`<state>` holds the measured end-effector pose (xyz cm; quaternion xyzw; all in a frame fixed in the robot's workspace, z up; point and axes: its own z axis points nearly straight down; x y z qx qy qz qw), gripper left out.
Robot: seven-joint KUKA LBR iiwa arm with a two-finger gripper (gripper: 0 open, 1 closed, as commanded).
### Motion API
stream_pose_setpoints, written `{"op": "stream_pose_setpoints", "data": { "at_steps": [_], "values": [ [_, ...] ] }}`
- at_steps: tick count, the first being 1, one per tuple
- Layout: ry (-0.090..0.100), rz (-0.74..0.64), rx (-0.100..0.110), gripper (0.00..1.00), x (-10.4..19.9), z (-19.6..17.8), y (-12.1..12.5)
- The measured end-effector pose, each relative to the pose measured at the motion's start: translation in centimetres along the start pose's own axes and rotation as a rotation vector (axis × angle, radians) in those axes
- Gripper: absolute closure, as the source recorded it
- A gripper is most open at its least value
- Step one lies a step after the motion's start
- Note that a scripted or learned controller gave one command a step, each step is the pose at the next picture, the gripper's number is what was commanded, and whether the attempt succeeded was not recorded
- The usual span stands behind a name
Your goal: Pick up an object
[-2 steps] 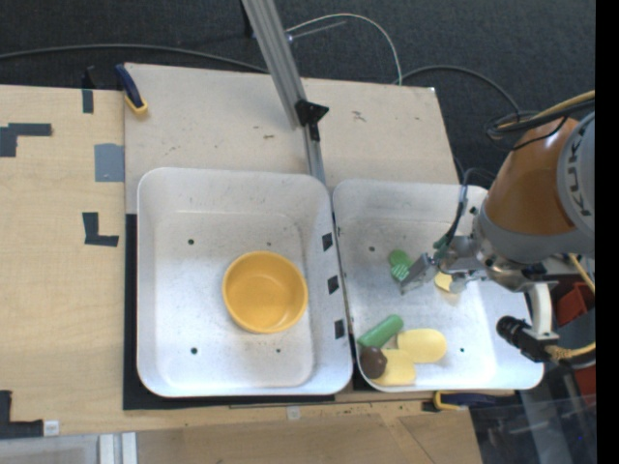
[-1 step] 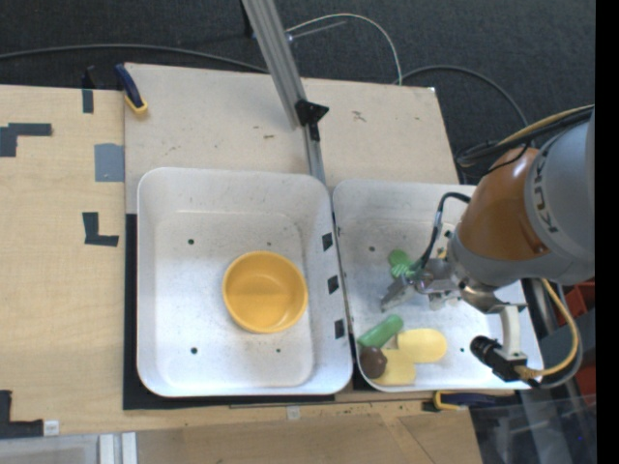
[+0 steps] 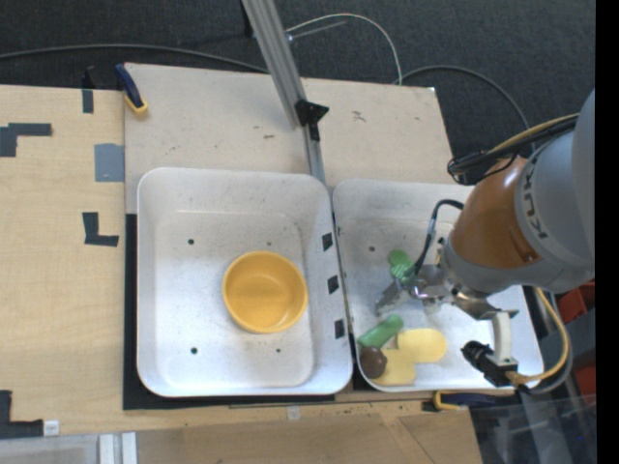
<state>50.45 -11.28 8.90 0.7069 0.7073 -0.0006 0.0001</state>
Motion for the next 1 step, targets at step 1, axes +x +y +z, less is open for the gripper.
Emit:
{"op": "stream_pose_setpoints", "data": {
  "at_steps": [1],
  "values": [
    [0.002,-0.001,0.002,1.00,0.07,-1.05,-0.03]
  ]
}}
